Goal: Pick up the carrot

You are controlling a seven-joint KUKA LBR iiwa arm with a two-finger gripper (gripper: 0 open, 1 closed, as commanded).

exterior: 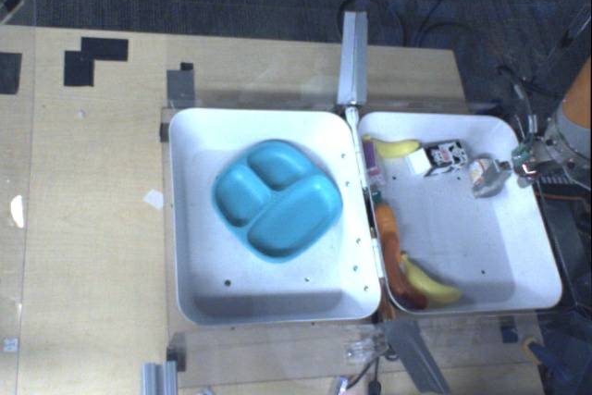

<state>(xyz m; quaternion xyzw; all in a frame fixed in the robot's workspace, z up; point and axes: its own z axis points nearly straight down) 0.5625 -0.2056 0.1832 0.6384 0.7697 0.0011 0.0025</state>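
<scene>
The carrot is a slim orange piece lying along the left wall of the right bin, pointing toward the near corner. My gripper hangs over the right bin's far right part, well to the right of the carrot and apart from it. Nothing shows between it and the carrot but bare bin floor.
A yellow banana and a dark red item lie by the carrot's near end. Another banana, a small white and black box and a purple-green item sit at the far side. A blue divided plate rests in the left bin.
</scene>
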